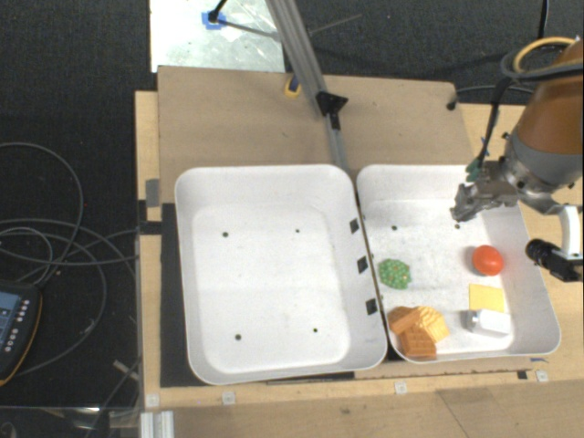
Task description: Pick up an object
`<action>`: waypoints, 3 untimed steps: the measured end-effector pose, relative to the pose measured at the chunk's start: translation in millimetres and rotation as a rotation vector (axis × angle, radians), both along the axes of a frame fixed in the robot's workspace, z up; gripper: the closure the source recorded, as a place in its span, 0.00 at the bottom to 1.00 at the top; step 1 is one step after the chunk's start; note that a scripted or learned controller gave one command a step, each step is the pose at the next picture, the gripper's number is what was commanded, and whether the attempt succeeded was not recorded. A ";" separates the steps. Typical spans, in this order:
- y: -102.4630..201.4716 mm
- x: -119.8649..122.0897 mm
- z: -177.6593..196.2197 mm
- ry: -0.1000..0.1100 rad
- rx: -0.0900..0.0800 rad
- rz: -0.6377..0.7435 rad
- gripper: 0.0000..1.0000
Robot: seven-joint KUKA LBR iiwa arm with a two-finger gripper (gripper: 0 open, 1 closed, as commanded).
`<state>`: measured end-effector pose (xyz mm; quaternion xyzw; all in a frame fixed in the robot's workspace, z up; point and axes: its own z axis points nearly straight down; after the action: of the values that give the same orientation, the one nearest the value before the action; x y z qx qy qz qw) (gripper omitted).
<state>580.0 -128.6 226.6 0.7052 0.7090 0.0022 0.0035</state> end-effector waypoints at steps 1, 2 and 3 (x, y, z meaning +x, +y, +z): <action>-0.4 1.8 54.2 0.000 0.000 0.000 1.00; 50.0 -4.1 56.1 0.006 0.004 0.005 1.00; 102.4 -6.0 40.8 0.008 0.004 0.005 1.00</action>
<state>574.0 -26.2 267.4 0.7035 0.7107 0.0010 -0.0007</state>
